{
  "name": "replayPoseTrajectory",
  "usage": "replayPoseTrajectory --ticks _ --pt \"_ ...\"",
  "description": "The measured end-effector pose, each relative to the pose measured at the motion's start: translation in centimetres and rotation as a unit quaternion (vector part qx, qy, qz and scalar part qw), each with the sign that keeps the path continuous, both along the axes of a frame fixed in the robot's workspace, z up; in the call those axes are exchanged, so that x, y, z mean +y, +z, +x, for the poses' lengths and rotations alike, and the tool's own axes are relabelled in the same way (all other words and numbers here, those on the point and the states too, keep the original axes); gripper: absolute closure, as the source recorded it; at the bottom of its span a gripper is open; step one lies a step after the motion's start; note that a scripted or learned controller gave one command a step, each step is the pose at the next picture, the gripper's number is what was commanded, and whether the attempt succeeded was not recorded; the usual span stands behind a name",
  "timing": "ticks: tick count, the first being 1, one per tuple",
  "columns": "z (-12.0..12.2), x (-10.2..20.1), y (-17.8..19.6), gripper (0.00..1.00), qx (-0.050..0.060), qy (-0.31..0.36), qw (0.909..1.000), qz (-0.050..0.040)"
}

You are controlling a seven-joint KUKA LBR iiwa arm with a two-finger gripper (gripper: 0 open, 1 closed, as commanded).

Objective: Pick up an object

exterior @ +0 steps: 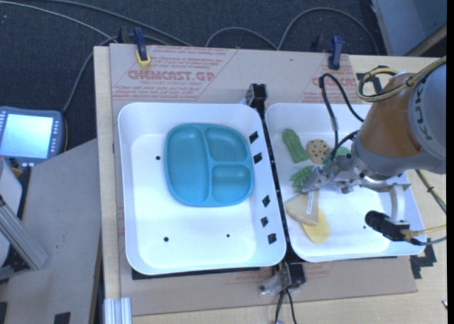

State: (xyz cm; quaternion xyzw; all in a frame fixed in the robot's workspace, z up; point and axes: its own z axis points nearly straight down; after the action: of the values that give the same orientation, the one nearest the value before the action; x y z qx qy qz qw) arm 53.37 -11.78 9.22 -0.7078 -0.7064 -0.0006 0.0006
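I have the arm (397, 127) reaching in from three o'clock, its orange band sitting over the right bin (355, 244). The hand (317, 182) is down low inside that bin, toward its nine o'clock wall. I cannot tell from this slanted view how it is set, since the metal parts blur together against the clutter beneath.

The objects I could pick are all bunched in the right bin. A long green piece (292, 143) lies at about eleven o'clock of the hand, tilted, and just beside it at its three o'clock sits a small round tan disc with dark spots (317, 149). Another green item (303, 174) lies right against the hand, partly covered by it. At six o'clock of the hand a pale yellow flat shape (312, 222) rests on the bin floor, with a light stick-like piece crossing its upper part; whether the hand touches either, I cannot tell.

The left bin (142, 230) carries a blue divided tray (209, 165), lying flat in its upper half, three compartments showing. A black divider strip (264, 174) runs between the two bins. The bench (177, 67) beneath is brown board with red lettering, clamped at twelve o'clock by two blue-and-yellow clamps (142, 46).
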Motion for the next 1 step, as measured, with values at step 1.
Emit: replayPoseTrajectory --ticks 1 --pt "0.14 0.05 1.32 1.0 -0.002 0.001 1.0 -0.0001"
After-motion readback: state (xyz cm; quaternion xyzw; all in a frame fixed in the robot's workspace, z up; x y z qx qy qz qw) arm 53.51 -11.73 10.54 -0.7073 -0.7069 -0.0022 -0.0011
